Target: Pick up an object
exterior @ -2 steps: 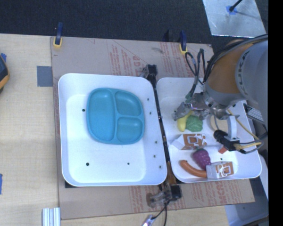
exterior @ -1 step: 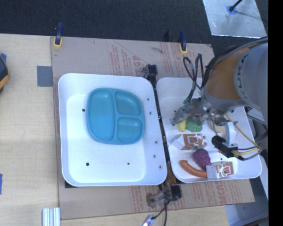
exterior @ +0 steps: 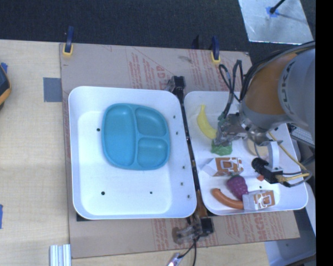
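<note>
As we scan from the left, we meet the left bin (exterior: 83,148) first, with a blue divided plate (exterior: 136,136) lying flat toward its upper middle and nothing else in it that we can make out. Across the shared rim sits the right bin (exterior: 202,198), and that is where all the loose items are. A banana (exterior: 205,122) lies near the bin's upper left. Just right of it and a little lower is a green block (exterior: 222,147), with the gripper (exterior: 230,129) directly over it — the metal tip looks to be touching the block's top or very close to it. Whether the claw is open, closed or already pinching the block, we cannot tell. Below the block lies a small printed carton (exterior: 228,165), then a purple item (exterior: 237,185), an orange sausage shape (exterior: 226,199) along the front wall, and a second carton (exterior: 262,200) at the lower right.

We judge the arm to be at the grasp step, down at the green block, with nothing lifted clear. The next move calls for a firm close on the block, then a straight rise — watching the banana beside it and the carton just beneath.
</note>
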### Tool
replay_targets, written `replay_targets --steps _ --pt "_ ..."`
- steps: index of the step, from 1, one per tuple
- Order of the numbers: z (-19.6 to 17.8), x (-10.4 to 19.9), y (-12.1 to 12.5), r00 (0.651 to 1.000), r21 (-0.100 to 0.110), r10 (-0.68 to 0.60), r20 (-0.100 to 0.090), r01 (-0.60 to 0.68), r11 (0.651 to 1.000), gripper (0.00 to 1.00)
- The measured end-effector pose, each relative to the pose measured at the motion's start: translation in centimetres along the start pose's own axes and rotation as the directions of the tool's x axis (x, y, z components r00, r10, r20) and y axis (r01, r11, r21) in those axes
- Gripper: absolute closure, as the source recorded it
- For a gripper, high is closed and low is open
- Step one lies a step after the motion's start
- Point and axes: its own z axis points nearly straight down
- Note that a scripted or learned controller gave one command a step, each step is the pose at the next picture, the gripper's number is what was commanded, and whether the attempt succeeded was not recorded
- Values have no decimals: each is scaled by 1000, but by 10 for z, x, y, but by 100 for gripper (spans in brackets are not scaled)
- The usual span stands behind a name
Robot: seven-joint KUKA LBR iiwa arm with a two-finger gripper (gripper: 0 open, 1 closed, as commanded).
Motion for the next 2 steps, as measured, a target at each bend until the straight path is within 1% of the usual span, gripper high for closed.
replay_targets --steps 1,2 --pt "0 0 0 1000 0 -1 1 1 1000 0" --pt "10 5 39 1000 -3 -1 -3 1 1000 0"
